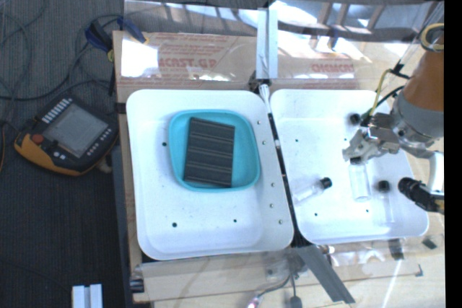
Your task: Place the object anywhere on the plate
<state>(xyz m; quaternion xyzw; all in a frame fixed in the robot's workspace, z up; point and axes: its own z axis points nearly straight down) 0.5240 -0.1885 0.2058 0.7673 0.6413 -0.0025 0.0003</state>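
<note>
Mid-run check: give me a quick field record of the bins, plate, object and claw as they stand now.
left bin: holds a blue plate
plate: roughly centred in left bin, toward its far side
object: dark ribbed block, lying flat on the plate
right bin: arm is over it
claw: above right side of right bin, apart from the block
task state: block looks already placed on the plate

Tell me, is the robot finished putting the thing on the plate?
It looks done: the dark grey ribbed rectangular block lies flat on the turquoise square plate in the left white bin. The robot's hand is over the right white bin, away from the plate, with nothing visibly in it. Nothing seems left but pulling the arm back.
</note>
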